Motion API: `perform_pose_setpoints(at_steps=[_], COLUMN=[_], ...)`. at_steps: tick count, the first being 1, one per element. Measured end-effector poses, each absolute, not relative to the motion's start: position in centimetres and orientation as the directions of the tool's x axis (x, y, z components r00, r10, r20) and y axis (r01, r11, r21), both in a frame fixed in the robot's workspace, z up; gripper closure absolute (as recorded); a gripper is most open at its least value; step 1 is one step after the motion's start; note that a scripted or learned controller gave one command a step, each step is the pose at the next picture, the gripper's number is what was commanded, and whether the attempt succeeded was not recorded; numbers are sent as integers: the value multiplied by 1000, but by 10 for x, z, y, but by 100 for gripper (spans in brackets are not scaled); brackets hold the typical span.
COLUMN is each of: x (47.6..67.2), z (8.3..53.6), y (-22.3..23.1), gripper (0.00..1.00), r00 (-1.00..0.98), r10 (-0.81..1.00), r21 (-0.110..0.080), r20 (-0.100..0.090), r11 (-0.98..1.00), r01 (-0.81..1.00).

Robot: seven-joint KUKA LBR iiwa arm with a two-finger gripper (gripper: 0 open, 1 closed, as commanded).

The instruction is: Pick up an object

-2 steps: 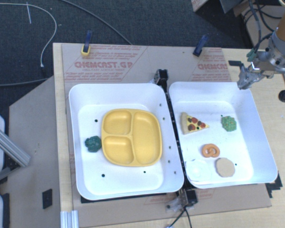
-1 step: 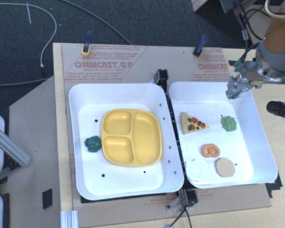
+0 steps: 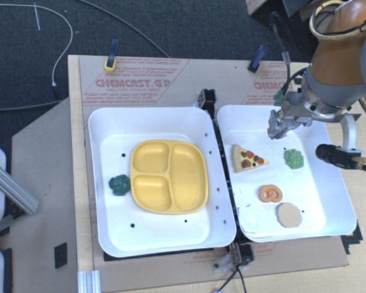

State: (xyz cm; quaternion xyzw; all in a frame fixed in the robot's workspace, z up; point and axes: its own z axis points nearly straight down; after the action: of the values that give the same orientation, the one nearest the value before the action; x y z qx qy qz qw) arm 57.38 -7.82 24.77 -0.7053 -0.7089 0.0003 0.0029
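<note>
Right bin (image 3: 335,221), near to far: one tan round disc (image 3: 288,215), one pretzel (image 3: 270,193), one pizza slice (image 3: 249,159), one light green broccoli piece (image 3: 294,159). Left bin (image 3: 104,163): one yellow divided plate (image 3: 169,176), one dark green broccoli piece (image 3: 119,184) touching its left edge. Gripper (image 3: 279,129) at right bin's far part, above nothing; pizza slice just near-left of it, light green broccoli just near-right. Finger state: cannot tell.

Arm (image 3: 338,47) low, wrist downward

red "CHEMCAST GP" print, bench sheet (image 3: 134,81)
</note>
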Motion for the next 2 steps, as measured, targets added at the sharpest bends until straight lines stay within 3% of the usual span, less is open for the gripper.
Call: perform_pose_setpoints(at_steps=[1,2], x=[557,527], z=[235,234], y=[-36,20], gripper=[100,100], r00=[-4,-5], r10=[1000,1000], r21=[-5,-5], r20=[3,3], r11=[4,5], r01=[1000,1000])
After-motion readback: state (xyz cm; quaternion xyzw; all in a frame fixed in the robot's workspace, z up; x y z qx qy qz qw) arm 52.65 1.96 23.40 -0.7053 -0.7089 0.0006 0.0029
